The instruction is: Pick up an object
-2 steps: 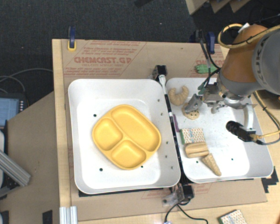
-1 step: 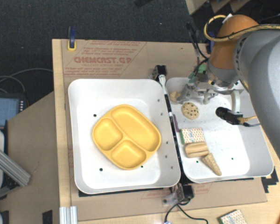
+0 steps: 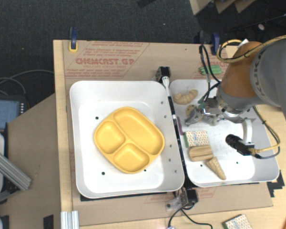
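End effector (image 3: 200, 112) hangs low in the right bin (image 3: 264, 168), just over a small greyish object (image 3: 190, 111); from up here I cannot tell how it is set. Crowding looks like the risk: a peanut-shaped piece (image 3: 185, 97) and a patterned block (image 3: 197, 138) lie near and could be nudged. Alongside on the worktop (image 3: 109, 58), the left bin (image 3: 86, 175) carries a yellow divided plate (image 3: 128, 139), with dark carpet beyond.

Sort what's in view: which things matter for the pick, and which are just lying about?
For the pick: gripper; right bin with bread piece, patterned block, tan block, cone.

Lying about: left bin, yellow tray, cardboard sheet, cables.
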You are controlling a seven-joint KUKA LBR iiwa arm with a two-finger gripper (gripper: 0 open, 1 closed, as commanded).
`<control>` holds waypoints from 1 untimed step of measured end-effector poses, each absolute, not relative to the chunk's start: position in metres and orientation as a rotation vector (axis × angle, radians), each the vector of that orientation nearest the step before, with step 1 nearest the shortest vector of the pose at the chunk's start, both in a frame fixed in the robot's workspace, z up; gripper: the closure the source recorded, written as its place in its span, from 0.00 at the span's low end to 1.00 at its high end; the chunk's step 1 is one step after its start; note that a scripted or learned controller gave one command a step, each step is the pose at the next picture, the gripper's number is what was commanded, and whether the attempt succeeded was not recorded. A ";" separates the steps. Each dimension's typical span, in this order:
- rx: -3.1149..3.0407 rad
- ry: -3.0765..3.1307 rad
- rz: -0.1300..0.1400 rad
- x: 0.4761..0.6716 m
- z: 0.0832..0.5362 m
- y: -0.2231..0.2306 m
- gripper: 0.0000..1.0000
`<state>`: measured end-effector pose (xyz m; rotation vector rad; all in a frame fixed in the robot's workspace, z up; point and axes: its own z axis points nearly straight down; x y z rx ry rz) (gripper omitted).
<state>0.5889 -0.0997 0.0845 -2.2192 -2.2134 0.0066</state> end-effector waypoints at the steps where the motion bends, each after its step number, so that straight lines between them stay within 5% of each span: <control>1: -2.191 -2.216 0.043 0.662 0.084 -0.099 0.00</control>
